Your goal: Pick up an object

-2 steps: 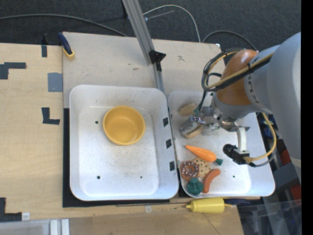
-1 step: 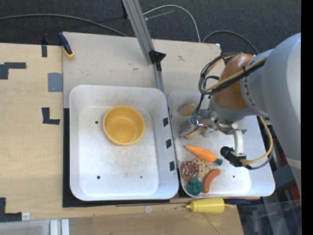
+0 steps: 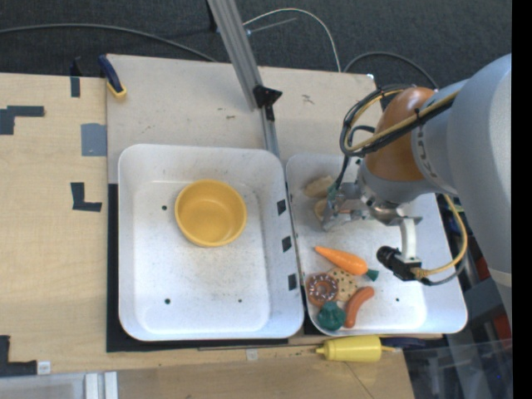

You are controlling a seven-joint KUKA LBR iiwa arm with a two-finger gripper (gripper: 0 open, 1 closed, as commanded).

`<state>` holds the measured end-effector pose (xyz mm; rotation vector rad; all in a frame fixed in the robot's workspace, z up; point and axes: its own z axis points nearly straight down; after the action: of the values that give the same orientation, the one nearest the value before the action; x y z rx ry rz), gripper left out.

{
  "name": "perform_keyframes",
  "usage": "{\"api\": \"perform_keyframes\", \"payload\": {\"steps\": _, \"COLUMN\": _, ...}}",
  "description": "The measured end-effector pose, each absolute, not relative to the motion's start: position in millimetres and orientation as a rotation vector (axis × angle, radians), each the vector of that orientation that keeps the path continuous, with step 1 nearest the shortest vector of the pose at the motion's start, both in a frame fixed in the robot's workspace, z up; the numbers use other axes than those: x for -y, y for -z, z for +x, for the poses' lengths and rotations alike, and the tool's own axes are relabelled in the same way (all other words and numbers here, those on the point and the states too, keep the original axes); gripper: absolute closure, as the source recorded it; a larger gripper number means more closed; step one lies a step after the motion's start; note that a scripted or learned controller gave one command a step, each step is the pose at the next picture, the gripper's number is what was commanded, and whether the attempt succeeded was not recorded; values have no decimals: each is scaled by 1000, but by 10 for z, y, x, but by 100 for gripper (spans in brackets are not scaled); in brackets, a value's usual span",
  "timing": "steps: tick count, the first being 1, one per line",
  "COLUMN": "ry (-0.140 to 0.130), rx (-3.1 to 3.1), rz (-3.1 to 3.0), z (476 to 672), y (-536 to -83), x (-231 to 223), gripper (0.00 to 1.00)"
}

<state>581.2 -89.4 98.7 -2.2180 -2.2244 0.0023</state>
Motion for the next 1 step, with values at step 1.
{"api": "perform_keyframes", "payload": {"steps": 1, "ry": 2, "rx": 2223, "rz": -2223, "z": 5756, "y": -1445, "x": 944, "gripper": 100}}
